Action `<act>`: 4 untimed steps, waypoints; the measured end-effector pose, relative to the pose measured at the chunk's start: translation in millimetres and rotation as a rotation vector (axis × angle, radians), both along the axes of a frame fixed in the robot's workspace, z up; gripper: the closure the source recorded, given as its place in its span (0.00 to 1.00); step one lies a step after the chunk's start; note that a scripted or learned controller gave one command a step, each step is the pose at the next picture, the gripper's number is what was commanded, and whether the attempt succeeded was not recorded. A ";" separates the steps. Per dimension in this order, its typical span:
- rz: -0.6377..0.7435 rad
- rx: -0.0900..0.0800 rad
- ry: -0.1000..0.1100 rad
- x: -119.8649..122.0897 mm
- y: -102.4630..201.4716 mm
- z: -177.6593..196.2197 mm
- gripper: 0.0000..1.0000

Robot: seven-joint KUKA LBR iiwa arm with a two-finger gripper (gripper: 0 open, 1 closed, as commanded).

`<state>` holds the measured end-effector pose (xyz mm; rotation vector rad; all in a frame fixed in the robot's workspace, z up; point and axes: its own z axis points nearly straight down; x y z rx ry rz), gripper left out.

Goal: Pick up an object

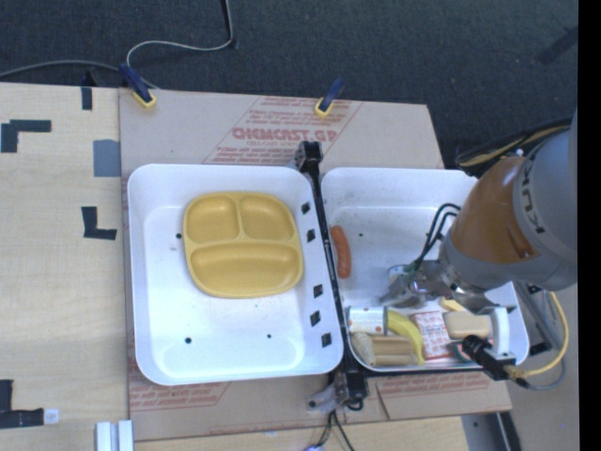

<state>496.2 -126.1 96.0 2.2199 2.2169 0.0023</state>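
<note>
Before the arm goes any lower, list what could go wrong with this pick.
1. The tool hangs over a tight cluster at the right bin's near edge: a yellow banana-shaped toy, a tan bread-like block and a red-and-white printed packet lie touching or overlapping, so it could catch two at once or push them apart.
2. These pieces sit close to the white right-hand bin's front wall, which may block a finger.
3. The orange sausage-shaped toy lies along the divider, awkward to reach.
</note>
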 end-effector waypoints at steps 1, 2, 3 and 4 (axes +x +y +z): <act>0.003 0.003 0.005 -12.4 76.1 88.0 1.00; 0.004 0.002 0.004 -12.0 122.4 152.0 1.00; 0.002 0.001 0.005 -3.6 121.7 174.1 1.00; 0.003 0.002 0.005 -12.2 118.3 180.6 1.00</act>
